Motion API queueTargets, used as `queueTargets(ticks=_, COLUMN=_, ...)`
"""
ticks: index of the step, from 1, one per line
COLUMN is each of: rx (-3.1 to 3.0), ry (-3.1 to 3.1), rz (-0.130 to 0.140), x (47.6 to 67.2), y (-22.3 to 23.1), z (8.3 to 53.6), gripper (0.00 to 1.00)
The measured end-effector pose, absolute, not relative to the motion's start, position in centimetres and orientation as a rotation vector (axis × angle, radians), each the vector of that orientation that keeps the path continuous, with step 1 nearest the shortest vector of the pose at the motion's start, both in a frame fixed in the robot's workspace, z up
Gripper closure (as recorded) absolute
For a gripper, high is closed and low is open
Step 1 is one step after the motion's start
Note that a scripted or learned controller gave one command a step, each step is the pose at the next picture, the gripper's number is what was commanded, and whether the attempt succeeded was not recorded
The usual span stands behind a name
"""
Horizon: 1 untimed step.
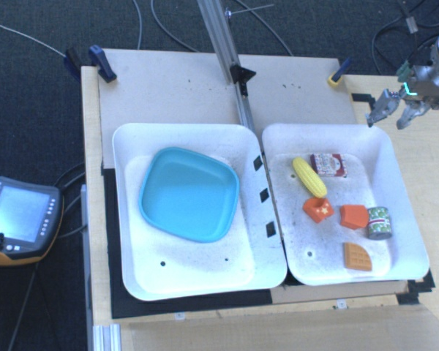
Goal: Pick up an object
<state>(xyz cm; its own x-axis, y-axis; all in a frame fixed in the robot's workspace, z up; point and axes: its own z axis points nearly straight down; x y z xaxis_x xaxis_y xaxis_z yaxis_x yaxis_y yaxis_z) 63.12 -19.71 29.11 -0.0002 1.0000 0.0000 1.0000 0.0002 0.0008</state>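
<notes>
Objects for picking lie in the right bin (406, 196), and my gripper (395, 112) hangs spread and empty beyond that bin's far right corner.

Inside the right bin sit a yellow corn cob (309, 177) touching a small red-and-white packet (328, 165), an orange-red piece (318, 210) just below the cob, an orange block (354, 216) right beside a small green-labelled can (379, 223), and a tan wedge (357, 257) nearest the front rim. My two fingers (380, 110) stand apart with nothing between them, above the bare bench (175, 86). A blue plate (189, 194) lies in the left bin (128, 196).
</notes>
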Motion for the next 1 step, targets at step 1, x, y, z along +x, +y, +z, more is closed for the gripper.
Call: queueTargets(ticks=1, rx=2.221, ry=2.221, rz=0.001, x=63.12, y=-19.71, z=29.1, gripper=0.0)
